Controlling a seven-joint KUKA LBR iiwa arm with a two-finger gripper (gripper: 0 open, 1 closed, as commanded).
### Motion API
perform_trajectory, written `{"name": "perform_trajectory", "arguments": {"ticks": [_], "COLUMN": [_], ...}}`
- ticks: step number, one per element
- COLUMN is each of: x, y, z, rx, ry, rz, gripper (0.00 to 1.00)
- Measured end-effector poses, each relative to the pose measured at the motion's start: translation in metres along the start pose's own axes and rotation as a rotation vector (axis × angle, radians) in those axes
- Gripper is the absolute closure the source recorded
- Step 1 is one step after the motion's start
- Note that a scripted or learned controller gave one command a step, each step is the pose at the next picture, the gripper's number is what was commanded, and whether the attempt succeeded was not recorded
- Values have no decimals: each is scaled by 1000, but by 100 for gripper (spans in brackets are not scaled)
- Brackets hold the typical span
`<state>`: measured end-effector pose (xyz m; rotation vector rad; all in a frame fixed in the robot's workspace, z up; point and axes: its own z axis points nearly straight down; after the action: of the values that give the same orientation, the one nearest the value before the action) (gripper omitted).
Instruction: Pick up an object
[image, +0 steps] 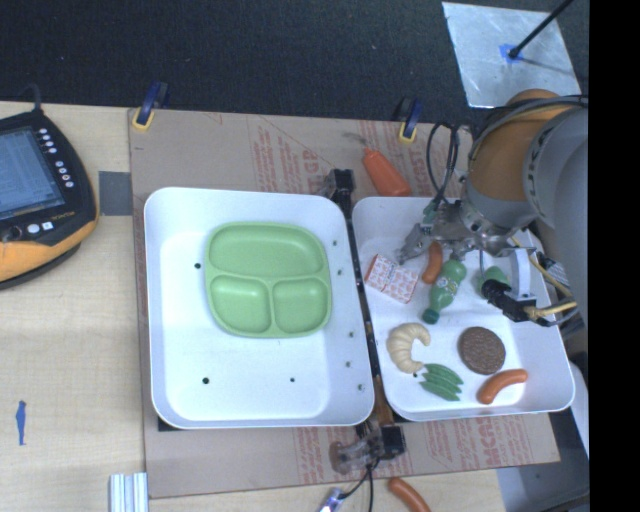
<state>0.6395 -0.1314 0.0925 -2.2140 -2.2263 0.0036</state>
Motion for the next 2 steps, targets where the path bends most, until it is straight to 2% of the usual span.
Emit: {"name": "perform_trajectory", "arguments": {"ticks": [1, 2], "x": [-27, -17], "y": [17, 15], "z": [-1, -1], "rx": [-3, 0], "ry": [-1, 1], "rz": [3, 2], "gripper": [0, 0]}}
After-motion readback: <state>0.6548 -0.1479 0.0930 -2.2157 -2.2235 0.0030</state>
